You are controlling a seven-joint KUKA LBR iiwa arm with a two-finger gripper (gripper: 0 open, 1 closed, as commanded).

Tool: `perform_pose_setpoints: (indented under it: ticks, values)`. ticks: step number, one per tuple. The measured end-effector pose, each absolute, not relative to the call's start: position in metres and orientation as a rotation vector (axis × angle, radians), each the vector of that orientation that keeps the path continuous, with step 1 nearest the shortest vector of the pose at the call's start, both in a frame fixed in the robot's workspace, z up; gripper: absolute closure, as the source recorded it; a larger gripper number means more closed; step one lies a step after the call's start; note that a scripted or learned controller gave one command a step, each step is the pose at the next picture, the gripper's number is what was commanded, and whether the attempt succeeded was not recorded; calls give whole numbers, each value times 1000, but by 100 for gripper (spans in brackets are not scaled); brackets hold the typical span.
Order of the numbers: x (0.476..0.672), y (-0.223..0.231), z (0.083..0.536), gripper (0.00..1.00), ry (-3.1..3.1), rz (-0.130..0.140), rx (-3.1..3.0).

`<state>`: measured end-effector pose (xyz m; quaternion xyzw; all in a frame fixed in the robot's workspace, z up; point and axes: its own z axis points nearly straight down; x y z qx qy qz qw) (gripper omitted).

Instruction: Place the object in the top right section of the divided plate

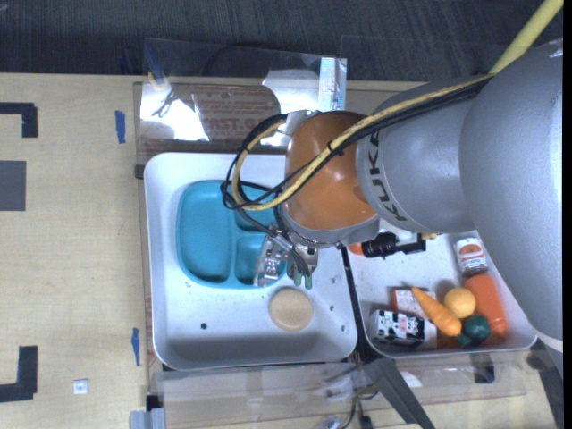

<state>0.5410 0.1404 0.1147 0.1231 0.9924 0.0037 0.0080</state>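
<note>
Gripper (284, 262) of a grey KUKA arm (465, 159) hangs over the right edge of a blue divided plate (204, 231) in the left white bin (165, 329); whether it is clamped on anything cannot be told from this angle. A round tan object (290, 309), seemingly the task's item, lies on the bin floor just below the gripper, outside the plate. Placement appears undone. Toy foods, including a carrot (438, 309), crowd the right bin (518, 342).

Two white bins (170, 329), one blue plate (206, 231)
</note>
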Motion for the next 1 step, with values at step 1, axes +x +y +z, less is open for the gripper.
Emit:
perform_pose_setpoints:
  ticks: [1]
  values:
    - [544,140,116,0,3090,17,385]
